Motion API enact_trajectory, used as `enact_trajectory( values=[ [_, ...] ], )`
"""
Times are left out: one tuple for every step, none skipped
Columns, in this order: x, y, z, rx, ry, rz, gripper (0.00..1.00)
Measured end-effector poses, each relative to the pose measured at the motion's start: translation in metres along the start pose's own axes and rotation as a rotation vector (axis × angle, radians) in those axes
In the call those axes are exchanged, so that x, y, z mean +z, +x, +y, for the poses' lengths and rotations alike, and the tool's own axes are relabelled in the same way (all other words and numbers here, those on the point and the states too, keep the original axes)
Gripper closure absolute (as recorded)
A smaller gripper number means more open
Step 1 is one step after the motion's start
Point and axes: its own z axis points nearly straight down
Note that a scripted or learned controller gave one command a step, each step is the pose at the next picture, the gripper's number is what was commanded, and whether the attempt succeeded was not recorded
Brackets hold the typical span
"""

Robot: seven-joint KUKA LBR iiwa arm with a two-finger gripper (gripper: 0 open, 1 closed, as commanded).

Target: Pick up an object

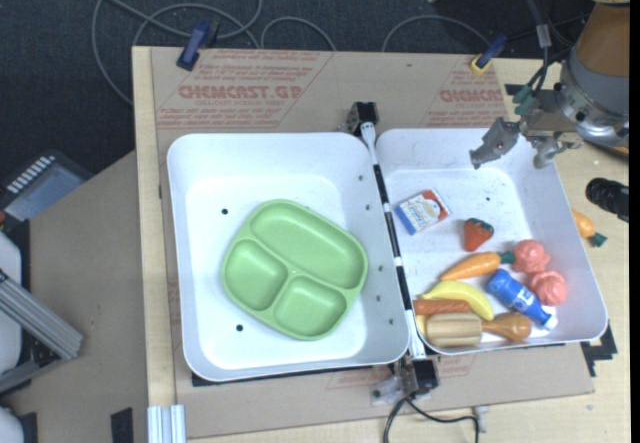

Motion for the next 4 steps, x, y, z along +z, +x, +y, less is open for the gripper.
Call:
enact_trajectory(
  values=[
    [0.188, -0.052, 0.017, 0.001, 0.001, 0.000, 0.00],
    [0.191, -0.007, -0.025, 0.000, 0.001, 0.001, 0.00],
    [0.191, -0.005, -0.078, 0.001, 0.000, 0.000, 0.00],
    [0.191, -0.002, -0.049, 0.000, -0.002, -0.001, 0.00]
  ],
)
